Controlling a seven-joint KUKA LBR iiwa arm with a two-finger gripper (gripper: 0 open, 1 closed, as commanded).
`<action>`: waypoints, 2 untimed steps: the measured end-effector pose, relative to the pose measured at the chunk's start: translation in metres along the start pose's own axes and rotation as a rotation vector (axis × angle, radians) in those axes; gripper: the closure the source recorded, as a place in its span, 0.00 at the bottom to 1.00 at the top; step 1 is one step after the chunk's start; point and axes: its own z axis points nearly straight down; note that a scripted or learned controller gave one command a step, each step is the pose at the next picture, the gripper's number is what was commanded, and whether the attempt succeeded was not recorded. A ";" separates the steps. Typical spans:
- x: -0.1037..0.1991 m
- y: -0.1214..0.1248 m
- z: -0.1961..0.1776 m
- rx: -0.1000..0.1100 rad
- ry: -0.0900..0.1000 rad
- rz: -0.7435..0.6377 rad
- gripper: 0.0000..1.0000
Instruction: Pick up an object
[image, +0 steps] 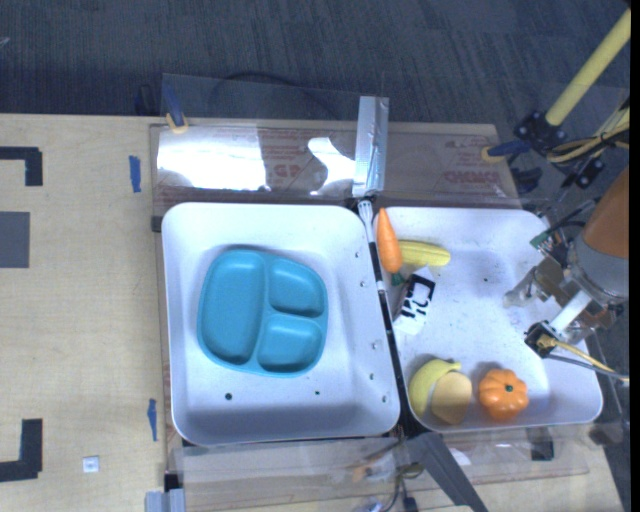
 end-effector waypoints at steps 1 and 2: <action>0.081 -0.034 0.039 0.003 0.000 0.116 0.00; 0.116 0.003 0.046 0.000 0.000 0.088 0.00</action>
